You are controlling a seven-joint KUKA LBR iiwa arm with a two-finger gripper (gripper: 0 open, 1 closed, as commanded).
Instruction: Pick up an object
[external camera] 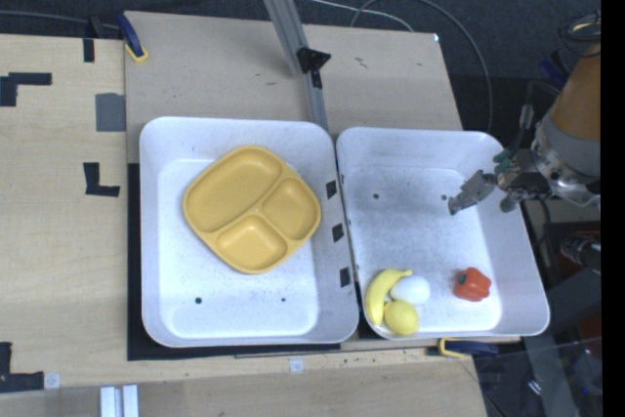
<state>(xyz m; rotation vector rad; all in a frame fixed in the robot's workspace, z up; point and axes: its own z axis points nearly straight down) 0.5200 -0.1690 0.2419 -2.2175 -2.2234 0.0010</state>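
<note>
Front edge of the right bin (518, 239): you've got a banana (384, 286), a white egg-shaped item (414, 290) and a lemon (401, 316) bunched together and touching in the near-left corner. Red pepper-like object (473, 284) sits alone nearby, toward the near-right corner. Gripper (481, 192) is over the right bin's far-right area, well apart from all four objects. Your view shows one dark finger angled left into the bin; I can't tell how far the pincer is open, and nothing is visible between its fingers. Left bin (156, 210) holds a yellow divided tray (252, 208), sitting tilted, three compartments.
</note>
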